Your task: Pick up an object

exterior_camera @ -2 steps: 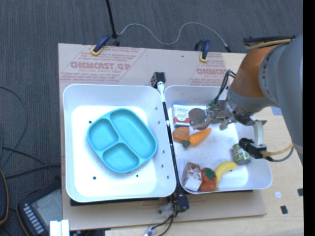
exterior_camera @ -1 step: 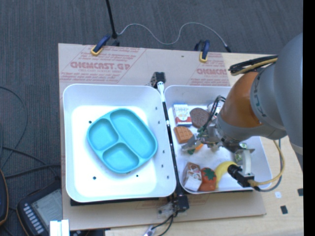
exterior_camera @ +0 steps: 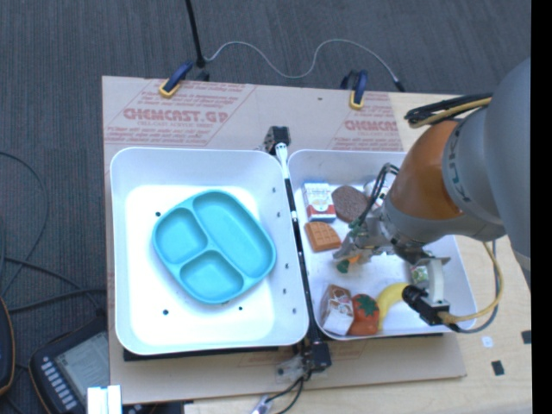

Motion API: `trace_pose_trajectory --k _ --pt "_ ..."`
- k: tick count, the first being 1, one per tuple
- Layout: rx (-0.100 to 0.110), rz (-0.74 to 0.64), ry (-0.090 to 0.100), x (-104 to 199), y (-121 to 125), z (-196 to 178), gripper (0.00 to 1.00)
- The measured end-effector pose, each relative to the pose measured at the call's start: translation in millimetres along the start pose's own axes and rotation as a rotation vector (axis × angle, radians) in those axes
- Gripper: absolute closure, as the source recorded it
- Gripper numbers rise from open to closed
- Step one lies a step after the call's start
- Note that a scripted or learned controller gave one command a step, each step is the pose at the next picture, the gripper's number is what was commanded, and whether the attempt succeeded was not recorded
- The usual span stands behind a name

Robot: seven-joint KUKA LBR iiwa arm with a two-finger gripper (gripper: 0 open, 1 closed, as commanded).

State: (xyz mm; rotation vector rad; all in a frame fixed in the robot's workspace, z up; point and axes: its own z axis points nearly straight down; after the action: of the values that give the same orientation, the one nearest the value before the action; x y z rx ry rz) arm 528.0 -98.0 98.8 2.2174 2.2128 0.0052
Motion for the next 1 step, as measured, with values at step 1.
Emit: trace_pose_trajectory --k 1 --pt "0.008 -0.004 0.004 65.8 10.5 -85.9 1.00"
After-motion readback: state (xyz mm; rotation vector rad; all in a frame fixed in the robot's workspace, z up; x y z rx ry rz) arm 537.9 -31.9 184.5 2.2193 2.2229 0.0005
